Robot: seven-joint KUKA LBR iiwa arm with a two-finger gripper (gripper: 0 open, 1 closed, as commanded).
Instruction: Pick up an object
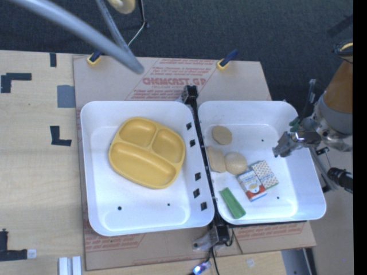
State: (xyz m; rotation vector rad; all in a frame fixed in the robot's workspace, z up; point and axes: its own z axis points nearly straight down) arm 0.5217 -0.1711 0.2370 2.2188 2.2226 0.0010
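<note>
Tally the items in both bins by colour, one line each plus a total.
Yellow: 1, divided plate, left bin
Beige: 3, rounded pieces, right bin
Green: 1, flat block, right bin
Multicolour: 1, small printed box, right bin
Total: 6

Arm (338,96) cut off at right edge. Pincer (287,145) too small and dark; finger spacing cannot be determined.
</note>
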